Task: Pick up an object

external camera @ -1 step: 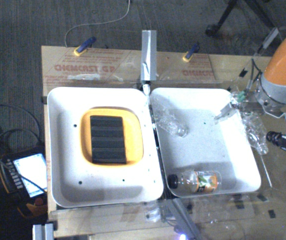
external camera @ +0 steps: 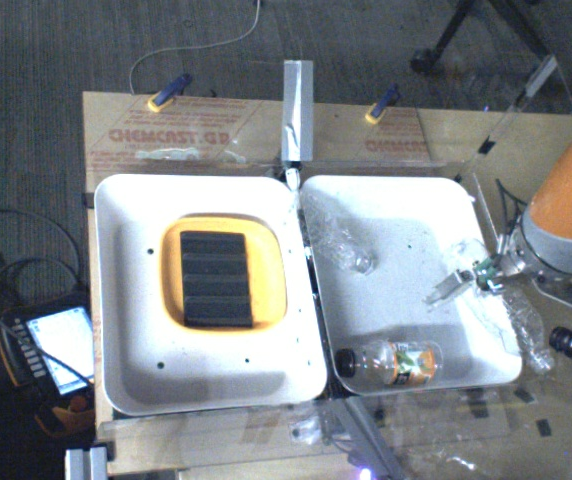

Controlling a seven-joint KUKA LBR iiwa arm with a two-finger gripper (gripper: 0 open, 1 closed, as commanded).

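Observation:
My gripper (external camera: 458, 283) hangs low over the right side of the right bin (external camera: 406, 203), reaching in from the right under the orange-banded wrist (external camera: 566, 208). A clear plastic bottle (external camera: 391, 361) with an orange label and a dark cap lies on its side along the bin's front wall, below and left of the gripper. A crumpled clear plastic piece (external camera: 348, 250) rests in the bin's left half. More clear film (external camera: 518, 320) drapes over the bin's right rim, just beneath the wrist. Nothing is seen held in the gripper.
The left bin (external camera: 126, 268) holds a yellow tray (external camera: 174, 268) with a black ribbed block (external camera: 216, 280) in it. A metal post (external camera: 297, 108) stands behind the gap between the bins. Two clamps (external camera: 169, 92) pin the cardboard backing. Cables and a tablet (external camera: 56, 343) lie at the left.

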